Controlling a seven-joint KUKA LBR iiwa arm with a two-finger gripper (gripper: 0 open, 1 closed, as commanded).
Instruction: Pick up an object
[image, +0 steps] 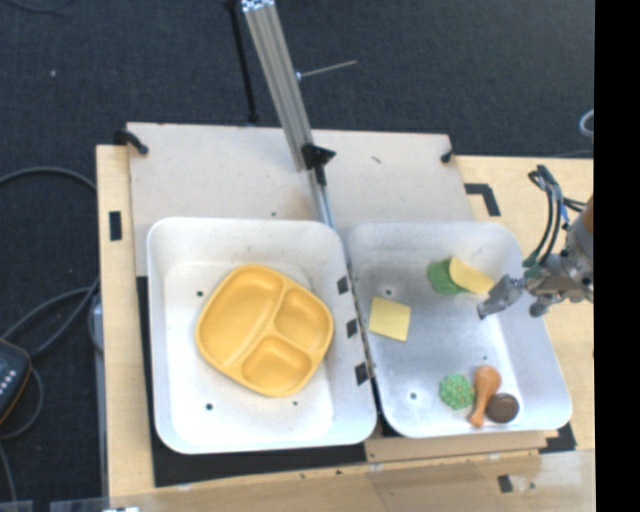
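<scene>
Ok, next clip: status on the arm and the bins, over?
Gripper over right bin, right side, nothing seen held. Yellow wedge on green piece just beside it. Yellow divided plate in left bin.

Grey metal gripper with dark looping cables above, an orange patch beside.

A pale wooden bench stands on dark carpet; black cables curl over the floor past the bench's left edge; a slanted metal pole rises from the bench's far edge; even light falls throughout.
</scene>
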